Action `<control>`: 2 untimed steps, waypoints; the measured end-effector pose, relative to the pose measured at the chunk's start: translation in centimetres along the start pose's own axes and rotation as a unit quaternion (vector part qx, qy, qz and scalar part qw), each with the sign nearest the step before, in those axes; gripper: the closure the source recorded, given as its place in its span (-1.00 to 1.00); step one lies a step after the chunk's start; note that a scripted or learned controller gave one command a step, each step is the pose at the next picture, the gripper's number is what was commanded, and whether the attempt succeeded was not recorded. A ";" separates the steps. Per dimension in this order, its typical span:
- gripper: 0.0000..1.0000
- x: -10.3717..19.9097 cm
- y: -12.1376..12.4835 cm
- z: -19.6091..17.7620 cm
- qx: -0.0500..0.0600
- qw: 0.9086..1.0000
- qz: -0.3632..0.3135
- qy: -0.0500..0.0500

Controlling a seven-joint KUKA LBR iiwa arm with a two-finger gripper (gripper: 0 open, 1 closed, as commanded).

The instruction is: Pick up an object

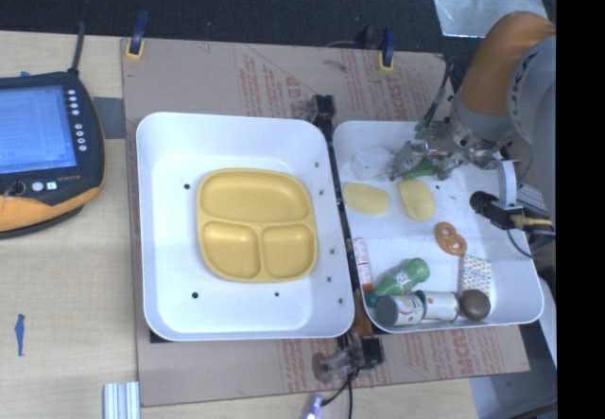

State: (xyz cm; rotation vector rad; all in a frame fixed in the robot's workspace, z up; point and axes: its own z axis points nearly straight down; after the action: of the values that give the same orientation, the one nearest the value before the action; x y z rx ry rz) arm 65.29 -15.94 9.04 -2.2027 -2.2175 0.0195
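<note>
Nearest my camera, along the right bin's (529, 313) front edge, I see a white bottle (416, 308) lying on its side, a green bottle (399, 277) beside it and a patterned cup (475, 280) tipped over. My pincer (423, 162) sits at the far side of that bin, low over the floor; I cannot tell how wide it stands, and I see nothing between its fingers. Just in front of it lie two pale yellow pieces (416, 200), one toward the middle divider (366, 199). A small brown pretzel-like ring (450, 238) lies farther forward. A clear lid (371, 163) lies beside the pincer. Left bin (161, 218) carries a yellow divided tray (256, 223). On the tabletop (57, 313) far left rests a tablet pendant (43, 148).
</note>
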 end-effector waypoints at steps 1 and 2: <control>-1.00 -1.0 0.2 -0.1 -0.007 1.000 0.002 -0.001; 1.00 -1.0 0.1 -1.2 -0.003 1.000 0.001 0.001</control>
State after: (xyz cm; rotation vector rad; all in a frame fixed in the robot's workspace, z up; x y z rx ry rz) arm 65.45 -16.93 10.20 -2.2083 -2.2169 0.0115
